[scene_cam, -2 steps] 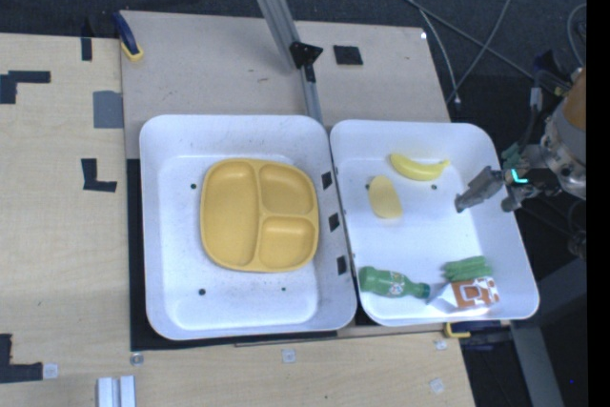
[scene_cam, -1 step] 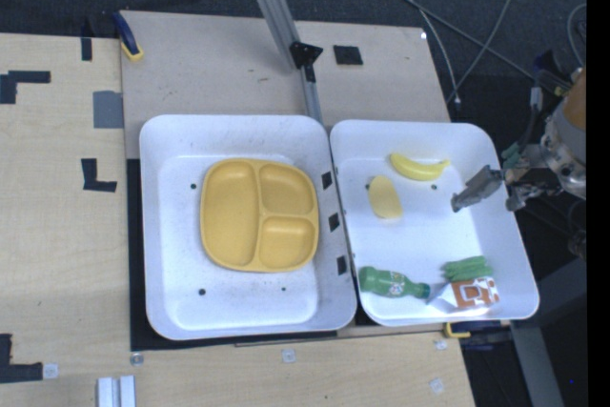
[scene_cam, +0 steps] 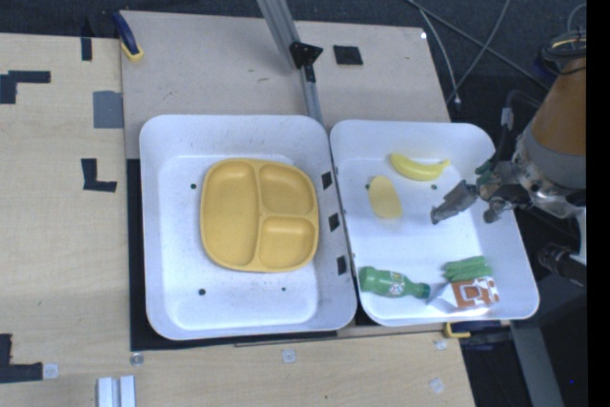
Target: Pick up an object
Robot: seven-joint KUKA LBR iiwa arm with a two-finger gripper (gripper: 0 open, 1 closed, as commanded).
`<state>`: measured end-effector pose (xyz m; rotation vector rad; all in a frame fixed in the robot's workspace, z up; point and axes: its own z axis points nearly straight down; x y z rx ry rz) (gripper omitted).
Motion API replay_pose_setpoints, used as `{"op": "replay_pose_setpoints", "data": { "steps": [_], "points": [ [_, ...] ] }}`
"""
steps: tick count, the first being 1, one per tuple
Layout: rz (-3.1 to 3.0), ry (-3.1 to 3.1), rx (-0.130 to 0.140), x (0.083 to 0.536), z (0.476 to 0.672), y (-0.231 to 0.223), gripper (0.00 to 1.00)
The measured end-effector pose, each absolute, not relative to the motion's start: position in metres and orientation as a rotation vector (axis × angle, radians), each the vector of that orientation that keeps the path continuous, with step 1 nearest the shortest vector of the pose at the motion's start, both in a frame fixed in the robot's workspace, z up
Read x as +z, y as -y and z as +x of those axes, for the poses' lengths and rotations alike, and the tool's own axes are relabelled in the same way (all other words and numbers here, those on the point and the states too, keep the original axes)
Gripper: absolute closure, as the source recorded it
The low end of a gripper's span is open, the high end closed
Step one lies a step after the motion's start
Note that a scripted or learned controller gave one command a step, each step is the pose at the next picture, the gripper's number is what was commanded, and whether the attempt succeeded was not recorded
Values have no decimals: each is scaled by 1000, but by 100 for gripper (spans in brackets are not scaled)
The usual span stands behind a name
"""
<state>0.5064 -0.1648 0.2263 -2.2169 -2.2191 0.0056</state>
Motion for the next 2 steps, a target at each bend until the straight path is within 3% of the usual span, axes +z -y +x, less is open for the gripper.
{"op": "replay_pose_setpoints", "data": {
  "steps": [2],
  "points": [
    [-2217, 2219, 6, 125, 517, 161, 0]
  ]
}}
